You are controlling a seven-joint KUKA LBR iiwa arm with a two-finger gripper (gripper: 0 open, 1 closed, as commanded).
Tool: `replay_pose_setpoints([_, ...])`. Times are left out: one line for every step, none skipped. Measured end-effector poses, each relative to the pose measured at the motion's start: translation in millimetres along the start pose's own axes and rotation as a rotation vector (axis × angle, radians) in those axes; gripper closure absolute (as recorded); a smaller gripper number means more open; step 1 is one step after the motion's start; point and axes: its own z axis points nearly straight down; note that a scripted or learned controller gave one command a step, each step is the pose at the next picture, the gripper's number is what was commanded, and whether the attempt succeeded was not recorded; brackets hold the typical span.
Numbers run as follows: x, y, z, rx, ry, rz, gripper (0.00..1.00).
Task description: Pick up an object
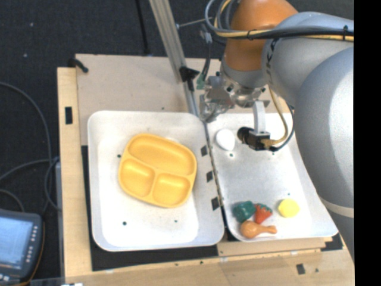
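Observation:
My gripper (pixel 212 111) hangs over the far left corner of the right bin (pixel 262 171), under the orange wrist band. A small white rounded object (pixel 225 139) lies just in front of it on the bin floor, apart from the gripper. At the near edge of the right bin lie a green piece (pixel 243 210), a red piece (pixel 262 211), an orange drumstick-shaped toy (pixel 259 230) and a yellow round piece (pixel 289 208).
A yellow divided plate (pixel 158 170) lies in the middle of the left bin (pixel 107 219). A slanted metal rail (pixel 172 40) rises behind the bins near the gripper. The arm's grey body covers the right side of the right bin.

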Motion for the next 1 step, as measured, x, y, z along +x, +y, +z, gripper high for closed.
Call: replay_pose_setpoints([51.7,16.9,-7.5,-0.003,0.001,-0.001,1.0])
